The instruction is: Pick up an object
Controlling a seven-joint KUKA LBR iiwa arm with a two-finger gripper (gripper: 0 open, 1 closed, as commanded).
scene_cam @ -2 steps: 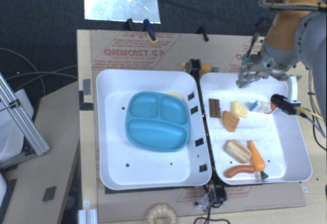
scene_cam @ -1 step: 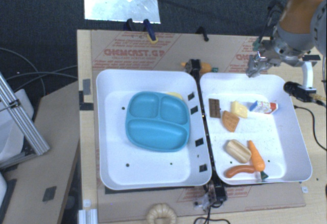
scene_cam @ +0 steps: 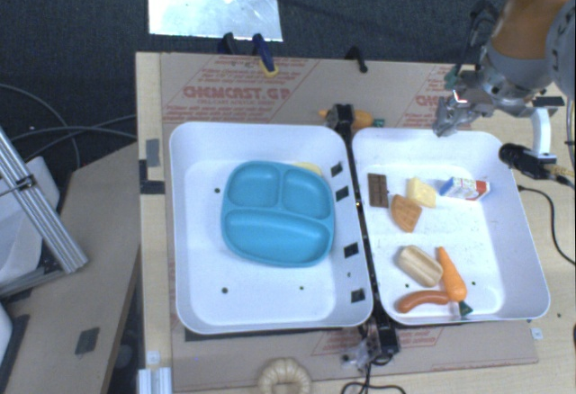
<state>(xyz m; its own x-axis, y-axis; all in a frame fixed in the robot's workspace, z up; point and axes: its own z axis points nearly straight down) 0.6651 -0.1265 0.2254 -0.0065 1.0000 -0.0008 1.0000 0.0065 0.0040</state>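
The right bin [scene_cam: 513, 230] holds several toy foods: a brown chocolate bar [scene_cam: 378, 190], a yellow cheese piece [scene_cam: 421, 192], a white and red carton [scene_cam: 466, 189], an orange waffle wedge [scene_cam: 406, 214], a bread roll [scene_cam: 419, 264], a carrot [scene_cam: 451, 273] and a red sausage [scene_cam: 423, 300]. My gripper [scene_cam: 447, 124] hangs above the bin's far rim, clear of all of them, with nothing between its fingers that I can see. The arm comes in from the upper right.
The left bin [scene_cam: 198, 230] holds a blue divided plate [scene_cam: 277, 212] with a yellow item [scene_cam: 309, 168] tucked at its far edge. Black clips line the seam between the bins. A metal frame stands at the far left. Cables run by the right bin.
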